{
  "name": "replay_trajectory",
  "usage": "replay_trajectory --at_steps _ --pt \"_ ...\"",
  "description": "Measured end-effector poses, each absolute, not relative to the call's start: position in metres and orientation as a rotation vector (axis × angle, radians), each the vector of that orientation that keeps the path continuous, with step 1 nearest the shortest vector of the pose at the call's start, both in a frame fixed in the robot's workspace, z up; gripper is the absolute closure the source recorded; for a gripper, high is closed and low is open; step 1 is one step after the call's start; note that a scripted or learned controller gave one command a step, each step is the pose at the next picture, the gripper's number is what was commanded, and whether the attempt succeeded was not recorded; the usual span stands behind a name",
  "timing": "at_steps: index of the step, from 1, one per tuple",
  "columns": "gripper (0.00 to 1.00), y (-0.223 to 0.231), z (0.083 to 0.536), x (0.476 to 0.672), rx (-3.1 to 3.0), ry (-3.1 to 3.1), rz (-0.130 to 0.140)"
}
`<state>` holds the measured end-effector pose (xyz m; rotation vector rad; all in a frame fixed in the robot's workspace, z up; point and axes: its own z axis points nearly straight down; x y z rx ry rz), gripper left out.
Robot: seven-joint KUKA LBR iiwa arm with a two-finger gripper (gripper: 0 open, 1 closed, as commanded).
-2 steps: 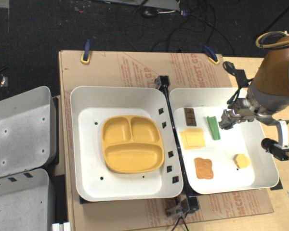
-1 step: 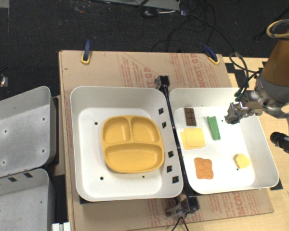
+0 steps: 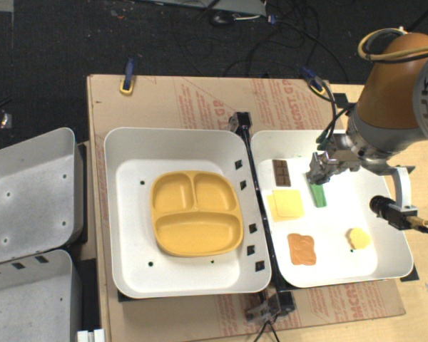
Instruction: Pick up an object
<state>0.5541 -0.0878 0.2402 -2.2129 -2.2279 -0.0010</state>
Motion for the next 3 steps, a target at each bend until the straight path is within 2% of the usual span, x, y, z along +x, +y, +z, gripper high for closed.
replay_trajectory --at_steps 1,3 --pt "1.00 -0.035 0.243 0.536 -2.211 -2.229 -0.001" --pt "1.00 0.052 0.234 0.528 -2.212 -2.228 0.000"
